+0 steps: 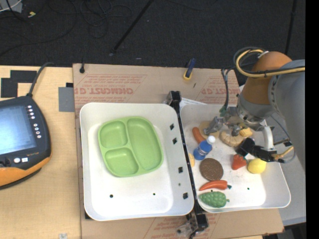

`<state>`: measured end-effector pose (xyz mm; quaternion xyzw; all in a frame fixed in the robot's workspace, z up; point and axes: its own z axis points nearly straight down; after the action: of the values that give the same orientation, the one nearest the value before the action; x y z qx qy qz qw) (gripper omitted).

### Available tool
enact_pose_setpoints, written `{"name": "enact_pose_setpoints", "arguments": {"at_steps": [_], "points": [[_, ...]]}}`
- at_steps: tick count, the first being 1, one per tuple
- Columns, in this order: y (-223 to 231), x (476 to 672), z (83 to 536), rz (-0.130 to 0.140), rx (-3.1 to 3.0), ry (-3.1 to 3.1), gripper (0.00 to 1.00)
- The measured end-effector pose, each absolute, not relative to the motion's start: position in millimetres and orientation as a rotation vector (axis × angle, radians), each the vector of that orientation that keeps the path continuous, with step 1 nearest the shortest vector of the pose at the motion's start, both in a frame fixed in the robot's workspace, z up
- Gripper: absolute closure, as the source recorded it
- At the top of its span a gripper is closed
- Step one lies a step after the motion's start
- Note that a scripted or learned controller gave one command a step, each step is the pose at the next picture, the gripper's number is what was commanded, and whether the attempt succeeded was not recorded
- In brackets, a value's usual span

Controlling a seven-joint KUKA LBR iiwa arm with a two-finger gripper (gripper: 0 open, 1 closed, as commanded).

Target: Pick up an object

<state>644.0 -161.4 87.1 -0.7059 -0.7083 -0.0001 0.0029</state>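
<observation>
My gripper [225, 127] hangs low over the back of the right bin [279, 195], open, with nothing between its fingers. One grey finger [215, 124] points left toward an orange sausage [198, 133]. Just under and in front of the gripper lies a tan ring-shaped piece [230, 139]. Near it are a blue bottle with a white cap [203, 150], a brown round cookie [212, 169], a red strawberry [239, 161], a yellow lemon [256, 166], a red chili [214, 185] and a green bumpy fruit [214, 199].
The left bin [94, 193] holds a green divided plate [130, 146]. A black divider rail [182, 148] runs between the bins. A tablet-like pendant [20, 138] lies at the far left. The grey arm with its orange band [266, 73] and cables overhangs the right bin's back right.
</observation>
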Motion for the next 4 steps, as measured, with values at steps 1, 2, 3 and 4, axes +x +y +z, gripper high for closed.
{"name": "enact_pose_setpoints", "arguments": {"at_steps": [1,2,3,4], "points": [[-162,646.7,101,-0.005,-2.214,-2.228,1.0],[-162,650.0,142,0.001,-2.221,-2.221,1.0],[-170,653.5,196,0.0,-2.221,-2.224,1.0],[-172,654.0,228,0.001,-2.22,-2.221,1.0]]}}
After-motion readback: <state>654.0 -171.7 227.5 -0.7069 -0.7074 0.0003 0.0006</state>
